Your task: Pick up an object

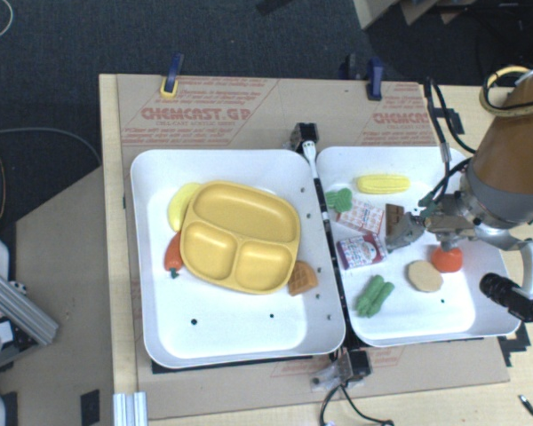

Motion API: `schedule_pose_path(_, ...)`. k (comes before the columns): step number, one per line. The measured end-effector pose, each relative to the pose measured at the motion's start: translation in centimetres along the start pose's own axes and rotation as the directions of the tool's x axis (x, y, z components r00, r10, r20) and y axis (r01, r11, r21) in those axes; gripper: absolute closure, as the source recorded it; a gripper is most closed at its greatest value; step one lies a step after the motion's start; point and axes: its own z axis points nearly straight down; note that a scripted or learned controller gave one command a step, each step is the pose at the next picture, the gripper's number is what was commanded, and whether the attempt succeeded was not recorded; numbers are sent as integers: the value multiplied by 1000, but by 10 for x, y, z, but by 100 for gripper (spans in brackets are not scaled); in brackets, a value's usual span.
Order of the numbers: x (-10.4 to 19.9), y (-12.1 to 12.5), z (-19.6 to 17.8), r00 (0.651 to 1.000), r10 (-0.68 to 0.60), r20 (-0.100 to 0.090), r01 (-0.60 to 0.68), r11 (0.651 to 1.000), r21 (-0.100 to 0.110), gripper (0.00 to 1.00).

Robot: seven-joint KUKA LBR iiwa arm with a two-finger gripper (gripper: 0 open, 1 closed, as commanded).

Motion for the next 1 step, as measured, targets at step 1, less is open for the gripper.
schedule_pose_path(1,0,2,-5,1000,-2,2,2,1000,-11,0)
